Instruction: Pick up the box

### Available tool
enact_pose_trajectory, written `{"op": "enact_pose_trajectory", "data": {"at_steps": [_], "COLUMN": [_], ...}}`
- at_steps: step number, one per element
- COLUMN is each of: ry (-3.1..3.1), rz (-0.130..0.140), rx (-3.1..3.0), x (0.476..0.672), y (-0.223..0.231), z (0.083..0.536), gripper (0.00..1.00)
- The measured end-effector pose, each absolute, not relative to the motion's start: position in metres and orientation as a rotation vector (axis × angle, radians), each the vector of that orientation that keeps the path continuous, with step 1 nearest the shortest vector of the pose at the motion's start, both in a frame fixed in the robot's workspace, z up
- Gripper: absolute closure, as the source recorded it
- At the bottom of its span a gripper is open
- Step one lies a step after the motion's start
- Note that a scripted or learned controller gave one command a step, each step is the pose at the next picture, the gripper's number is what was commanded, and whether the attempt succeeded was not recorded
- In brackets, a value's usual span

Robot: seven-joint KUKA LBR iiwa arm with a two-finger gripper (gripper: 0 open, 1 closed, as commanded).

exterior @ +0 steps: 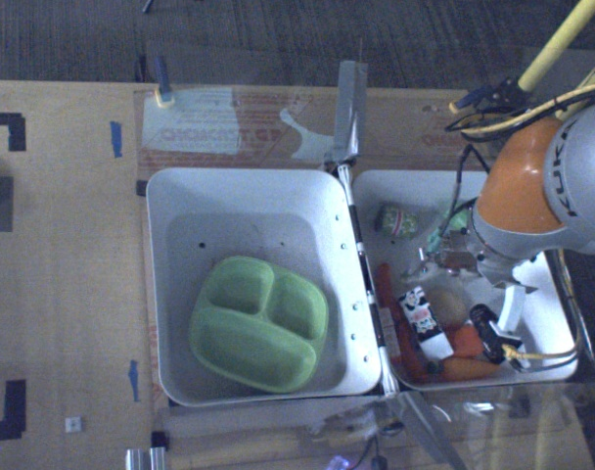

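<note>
Camera view, left to right: 1 green 3-compartment plate (pixel 259 322) lies in the left bin (pixel 170 204), the small box (pixel 424 324) lies in the right bin (pixel 562 292) beside an orange carrot (pixel 466 366), and the gripper (pixel 452 260) hangs just above-right of it.

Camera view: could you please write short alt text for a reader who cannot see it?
A grey and orange robot arm reaches into the right bin, above a small black-and-white box among cluttered items. The left bin holds a green divided plate.
</note>
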State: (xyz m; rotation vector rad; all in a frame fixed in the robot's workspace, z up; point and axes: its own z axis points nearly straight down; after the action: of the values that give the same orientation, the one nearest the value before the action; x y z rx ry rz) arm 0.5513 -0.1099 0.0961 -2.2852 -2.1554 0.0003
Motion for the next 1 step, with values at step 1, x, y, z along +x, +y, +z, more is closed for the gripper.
{"op": "enact_pose_trajectory", "data": {"at_steps": [1], "ry": [-1.919], "rz": [-0.003], "rx": [-2.492], "x": [0.4959], "y": [-0.1614], "z": [0.0864], "gripper": [0.00]}}
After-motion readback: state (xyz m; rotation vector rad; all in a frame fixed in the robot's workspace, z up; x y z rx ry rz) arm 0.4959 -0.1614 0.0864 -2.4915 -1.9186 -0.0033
